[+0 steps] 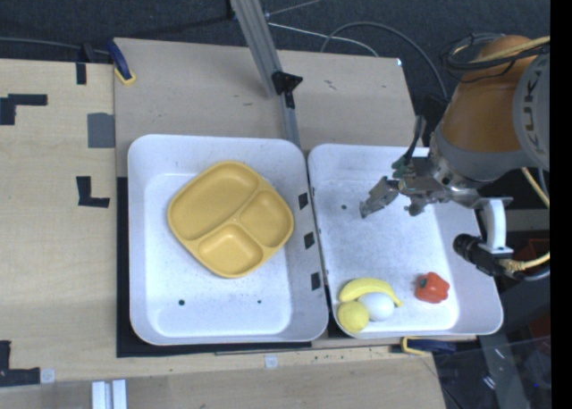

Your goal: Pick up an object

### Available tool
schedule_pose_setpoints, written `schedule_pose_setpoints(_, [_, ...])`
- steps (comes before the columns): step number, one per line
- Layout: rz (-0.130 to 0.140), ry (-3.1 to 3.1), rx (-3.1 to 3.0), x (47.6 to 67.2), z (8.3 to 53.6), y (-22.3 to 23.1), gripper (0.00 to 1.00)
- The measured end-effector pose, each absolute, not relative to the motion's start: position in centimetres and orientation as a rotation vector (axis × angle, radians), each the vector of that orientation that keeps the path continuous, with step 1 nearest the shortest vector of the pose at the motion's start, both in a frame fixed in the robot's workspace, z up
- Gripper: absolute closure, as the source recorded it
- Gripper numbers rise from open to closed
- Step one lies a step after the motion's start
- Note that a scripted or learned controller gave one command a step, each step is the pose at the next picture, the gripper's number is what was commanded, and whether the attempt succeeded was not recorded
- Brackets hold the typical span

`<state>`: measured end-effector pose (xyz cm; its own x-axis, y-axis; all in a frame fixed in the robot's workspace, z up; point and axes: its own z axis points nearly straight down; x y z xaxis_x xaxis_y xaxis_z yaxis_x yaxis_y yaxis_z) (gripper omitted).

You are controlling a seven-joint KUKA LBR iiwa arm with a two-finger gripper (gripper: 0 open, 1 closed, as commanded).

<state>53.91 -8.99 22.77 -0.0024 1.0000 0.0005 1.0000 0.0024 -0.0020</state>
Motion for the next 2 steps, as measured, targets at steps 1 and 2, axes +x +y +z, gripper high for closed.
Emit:
schedule_pose_setpoints(1, [0.001, -2.222, -2.218, 53.9, 22.8, -9.0, 0.0])
schedule_pose_setpoints(2, [0.008, -2.219, -2.218, 53.7, 18.3, -9.4, 0.0])
